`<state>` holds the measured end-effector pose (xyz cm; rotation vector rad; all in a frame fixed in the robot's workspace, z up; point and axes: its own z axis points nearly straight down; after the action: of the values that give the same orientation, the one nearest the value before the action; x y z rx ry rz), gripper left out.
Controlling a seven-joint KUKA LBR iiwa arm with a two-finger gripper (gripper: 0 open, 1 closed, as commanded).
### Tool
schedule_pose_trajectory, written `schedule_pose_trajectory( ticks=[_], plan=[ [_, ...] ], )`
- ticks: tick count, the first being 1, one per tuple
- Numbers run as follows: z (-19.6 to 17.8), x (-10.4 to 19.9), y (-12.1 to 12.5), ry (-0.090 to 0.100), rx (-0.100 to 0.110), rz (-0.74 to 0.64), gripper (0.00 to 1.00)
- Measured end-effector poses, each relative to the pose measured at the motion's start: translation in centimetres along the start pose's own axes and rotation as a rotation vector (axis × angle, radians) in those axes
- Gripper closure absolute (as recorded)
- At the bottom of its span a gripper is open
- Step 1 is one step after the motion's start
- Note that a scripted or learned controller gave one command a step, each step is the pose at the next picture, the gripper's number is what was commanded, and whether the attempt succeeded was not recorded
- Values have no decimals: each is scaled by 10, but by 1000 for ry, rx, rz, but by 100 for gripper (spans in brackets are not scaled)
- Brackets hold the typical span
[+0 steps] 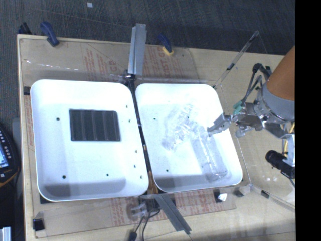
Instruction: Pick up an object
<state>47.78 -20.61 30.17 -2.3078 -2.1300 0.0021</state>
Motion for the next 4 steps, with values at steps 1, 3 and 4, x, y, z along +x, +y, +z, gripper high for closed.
schedule_pose_trajectory(
  ticks=[1,3,4],
  plan=[
    [-27,-1,-1,0,-1,-14,0],
    [-52,99,11,0,-5,82,100],
    [-39,61,16,0,2,86,100]
  ],
)
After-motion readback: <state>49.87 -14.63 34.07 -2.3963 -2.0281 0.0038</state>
